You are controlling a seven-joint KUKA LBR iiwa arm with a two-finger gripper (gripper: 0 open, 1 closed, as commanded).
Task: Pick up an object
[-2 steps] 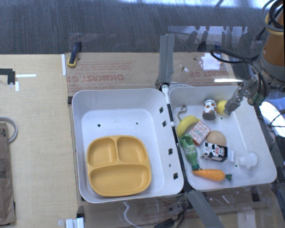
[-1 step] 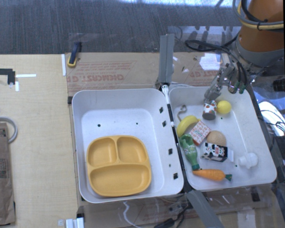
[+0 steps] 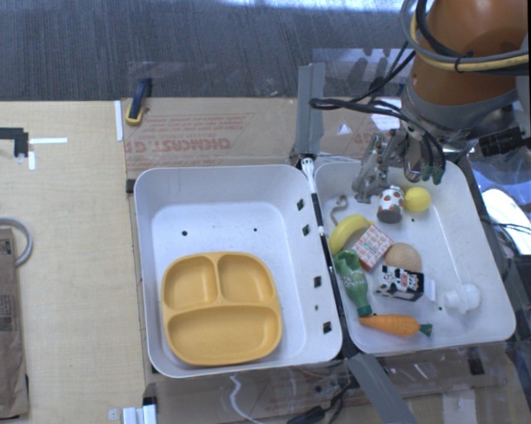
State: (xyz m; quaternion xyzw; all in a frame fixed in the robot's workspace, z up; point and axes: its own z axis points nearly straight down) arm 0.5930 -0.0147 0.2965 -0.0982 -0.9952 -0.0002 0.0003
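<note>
Two shallow white bins sit side by side on the worktop [image 3: 67, 257]. The left bin [image 3: 161, 210] holds a yellow divided plate [image 3: 221, 308], lying flat toward the bin's near side. The right bin [image 3: 486, 303] holds a cluster of small objects. A yellow banana [image 3: 349, 232] lies near the bin's left wall, with a red-and-white checked box [image 3: 371, 245] touching it on the right. A green bottle [image 3: 353, 282] lies below the banana, and an orange carrot [image 3: 393, 325] with a green tip lies near the front wall. A black-and-white cow-patterned carton [image 3: 400, 283] sits between the bottle and a tan rounded item [image 3: 404, 256] just above it. A white cup [image 3: 462, 298] lies apart toward the right wall. At the far end of the bin, a yellow ball [image 3: 416, 199] sits just beside a small grey-and-white object [image 3: 389, 207]. The arm [image 3: 464, 43], with its large orange band, reaches in from the right above the far end of this bin. The gripper [image 3: 390, 163] hangs over the bin's far left area, just above the grey-and-white object and the ball; whether it is spread or closed cannot be told, and nothing is seen held in it.
</note>
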